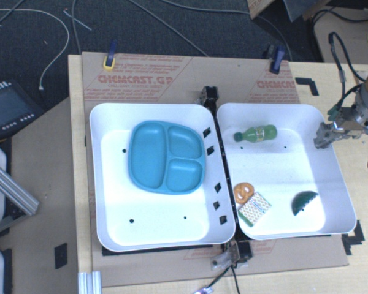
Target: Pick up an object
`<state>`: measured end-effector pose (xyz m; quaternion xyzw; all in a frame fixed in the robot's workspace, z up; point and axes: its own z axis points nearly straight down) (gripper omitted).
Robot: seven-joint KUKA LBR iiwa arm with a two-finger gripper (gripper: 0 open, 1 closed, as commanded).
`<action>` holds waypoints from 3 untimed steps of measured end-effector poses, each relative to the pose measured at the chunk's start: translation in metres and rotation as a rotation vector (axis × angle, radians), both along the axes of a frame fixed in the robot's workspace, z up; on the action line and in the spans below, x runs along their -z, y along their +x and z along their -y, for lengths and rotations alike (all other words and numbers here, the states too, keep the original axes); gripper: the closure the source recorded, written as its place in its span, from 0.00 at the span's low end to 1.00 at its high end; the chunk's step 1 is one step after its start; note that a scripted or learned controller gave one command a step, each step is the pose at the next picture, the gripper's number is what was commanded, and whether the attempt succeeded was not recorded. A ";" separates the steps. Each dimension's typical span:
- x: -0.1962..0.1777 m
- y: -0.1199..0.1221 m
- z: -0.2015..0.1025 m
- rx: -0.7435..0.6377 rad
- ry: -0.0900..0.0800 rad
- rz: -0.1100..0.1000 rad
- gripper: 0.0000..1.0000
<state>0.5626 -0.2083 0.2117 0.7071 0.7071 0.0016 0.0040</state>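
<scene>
In the right bin [282, 112] lie a small green bottle [256, 134] on its side near the back, a pretzel [243, 192] and a patterned packet [255, 208] at the front left, and a dark green wedge [305, 201] at the front right. My gripper [327, 136] hangs at the bin's right rim, well right of the bottle, with nothing seen between its fingers.
The left bin [110, 182] holds a blue divided plate [167, 157]. Black clips line the divider between the bins [216, 164]. Cables and a cardboard box lie beyond the bench at the back.
</scene>
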 end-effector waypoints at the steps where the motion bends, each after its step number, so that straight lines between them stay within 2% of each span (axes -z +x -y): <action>1: -0.065 0.003 -0.003 -0.002 0.001 0.000 1.00; 2: -0.067 0.015 -0.059 -0.007 0.005 -0.004 1.00; 3: -0.048 0.021 -0.116 -0.007 0.007 -0.011 1.00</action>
